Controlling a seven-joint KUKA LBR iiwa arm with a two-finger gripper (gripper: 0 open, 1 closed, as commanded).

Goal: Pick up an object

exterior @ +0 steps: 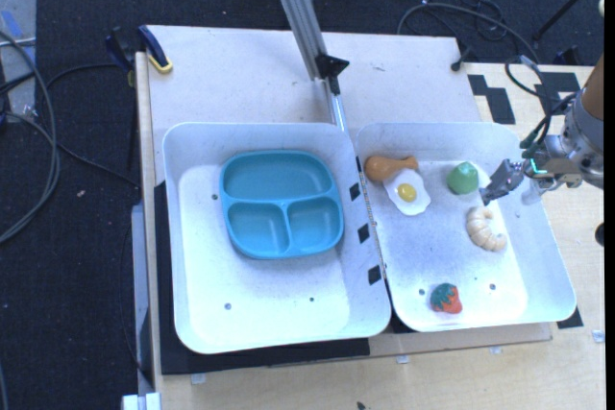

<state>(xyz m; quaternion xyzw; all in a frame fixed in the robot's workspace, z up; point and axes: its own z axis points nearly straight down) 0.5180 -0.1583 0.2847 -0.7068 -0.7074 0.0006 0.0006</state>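
1. Camera view: looked down at a slant on a pale table point(240, 77) carrying two shallow white bins side by side.
2. Left bin point(192, 293): held a blue divided plate point(282, 204) with three compartments, lying flat near the bin's middle.
3. Right bin point(538, 274): held five small items, all apart from the gripper.
4. Fried egg toy point(408, 194): lay at about 10 o'clock in the right bin, touching the brown drumstick-shaped piece point(387, 167) just above it at 11 o'clock.
5. Green round object point(464, 178): sat near 12 o'clock in the right bin, just beside the egg's right.
6. Croissant-like pale piece point(485, 229): rested near the bin's centre, at 6 o'clock from the green object.
7. Red strawberry-like item point(445, 299) with a green top: lay at 6 o'clock in the right bin, close to the near wall, well apart from the rest.
8. Gripper point(504, 180): reached in from 3 o'clock, over the right bin's right part, between the green object and the bin's right wall, above the croissant-like piece.
9. Gripper state: could not tell whether released or clenched; dark tips too small and blurred; nothing seen between them.
10. Grey metal pole point(298, 0): slanted from 12 o'clock down to the gap between the bins.
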